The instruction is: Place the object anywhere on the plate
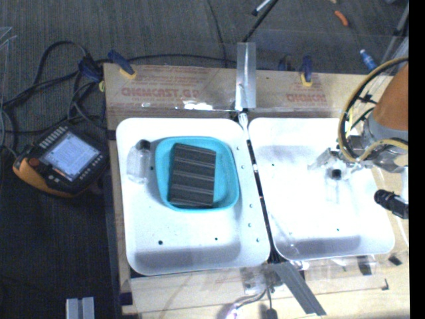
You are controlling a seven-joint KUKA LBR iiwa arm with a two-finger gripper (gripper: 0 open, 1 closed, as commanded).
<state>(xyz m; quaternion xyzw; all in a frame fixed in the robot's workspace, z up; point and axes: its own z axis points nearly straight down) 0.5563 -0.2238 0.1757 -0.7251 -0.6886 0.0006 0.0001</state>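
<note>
Looking done already: dark ridged block [193, 175] sits on the blue plate [229, 178]. Pincer [335, 171] hangs over the right bin [319, 244], can't tell its opening; backing off seems next.

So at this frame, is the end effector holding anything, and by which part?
Nothing visible in the end effector, which is over the right bin. The dark ridged block lies on the blue plate in the left bin.

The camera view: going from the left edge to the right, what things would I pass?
Handheld screen unit on the floor → clear little bottle → blue plate bearing a dark ribbed block → right white bin → robot's hand.
</note>
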